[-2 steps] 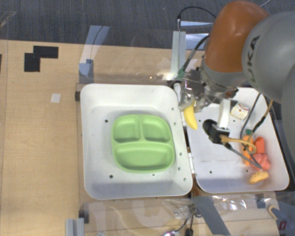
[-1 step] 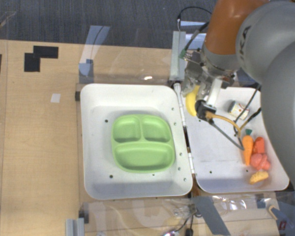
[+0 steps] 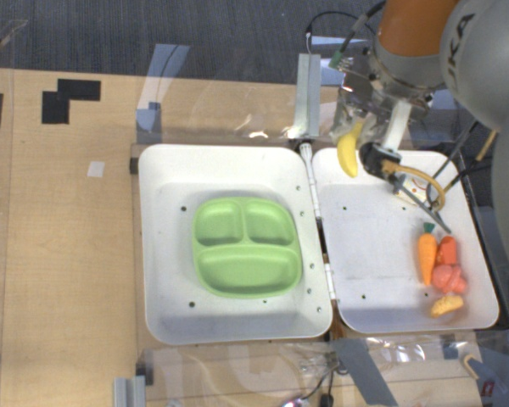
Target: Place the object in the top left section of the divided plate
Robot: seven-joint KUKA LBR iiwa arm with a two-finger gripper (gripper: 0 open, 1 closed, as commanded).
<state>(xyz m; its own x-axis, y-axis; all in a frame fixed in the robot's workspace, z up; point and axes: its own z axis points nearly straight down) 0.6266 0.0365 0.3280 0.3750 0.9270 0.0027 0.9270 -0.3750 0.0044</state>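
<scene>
the gripper at upper right pinches the banana, hanging upright over the right bin's top-left corner, with the green plate's top-left section lower left.

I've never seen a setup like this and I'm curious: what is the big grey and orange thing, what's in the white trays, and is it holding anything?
One camera looks down at a slant on a bench. The grey and orange thing is a robot arm reaching in from the right. Its pincer hangs over the right bin's far edge, with a toy banana right at it; I cannot tell whether it truly grips the banana. That bin also holds a toy carrot and other small play foods. The left bin holds a green divided plate.
</scene>
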